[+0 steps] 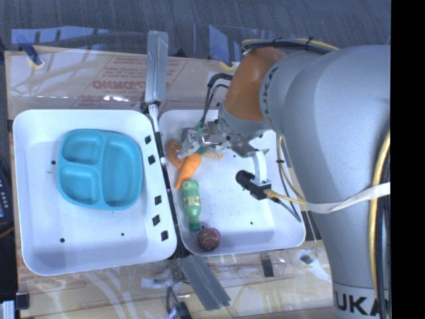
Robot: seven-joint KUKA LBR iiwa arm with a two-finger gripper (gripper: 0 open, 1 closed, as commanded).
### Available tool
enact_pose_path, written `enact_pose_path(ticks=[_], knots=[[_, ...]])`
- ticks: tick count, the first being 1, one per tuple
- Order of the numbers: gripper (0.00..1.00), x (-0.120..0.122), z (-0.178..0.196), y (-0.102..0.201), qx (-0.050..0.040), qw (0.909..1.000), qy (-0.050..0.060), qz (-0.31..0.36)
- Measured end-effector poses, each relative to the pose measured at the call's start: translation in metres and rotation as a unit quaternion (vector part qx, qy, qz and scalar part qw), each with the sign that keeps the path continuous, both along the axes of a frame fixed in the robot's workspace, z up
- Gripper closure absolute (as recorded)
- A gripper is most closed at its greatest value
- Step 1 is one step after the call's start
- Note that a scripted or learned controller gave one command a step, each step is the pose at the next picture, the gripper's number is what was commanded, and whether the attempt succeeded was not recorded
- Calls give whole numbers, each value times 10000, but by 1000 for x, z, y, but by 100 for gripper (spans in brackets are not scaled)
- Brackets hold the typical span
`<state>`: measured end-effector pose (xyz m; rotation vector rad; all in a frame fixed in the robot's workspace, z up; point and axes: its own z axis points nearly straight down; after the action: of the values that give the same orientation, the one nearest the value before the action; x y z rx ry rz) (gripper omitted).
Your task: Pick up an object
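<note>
Orange carrot (188, 169) is crowded by the tool (199, 138).
Tool's grip can't really be made out, tbh.

Claw (199, 137) low over carrot (188, 170) in right bin (285, 228), green bottle (191, 205) just beside.

Plate (99, 168) in left bin (33, 244)

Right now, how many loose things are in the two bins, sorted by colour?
Blue: 1, the divided tray in the left bin
Orange: 1, the carrot
Green: 1, the bottle
Dark red: 1, the round fruit
Total: 4
</note>
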<state>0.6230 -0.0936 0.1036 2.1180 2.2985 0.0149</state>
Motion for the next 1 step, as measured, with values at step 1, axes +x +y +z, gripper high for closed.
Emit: enact_pose_path(ticks=[1], knots=[[0, -16, -3, -2, 9, 9993, 24, 385]])
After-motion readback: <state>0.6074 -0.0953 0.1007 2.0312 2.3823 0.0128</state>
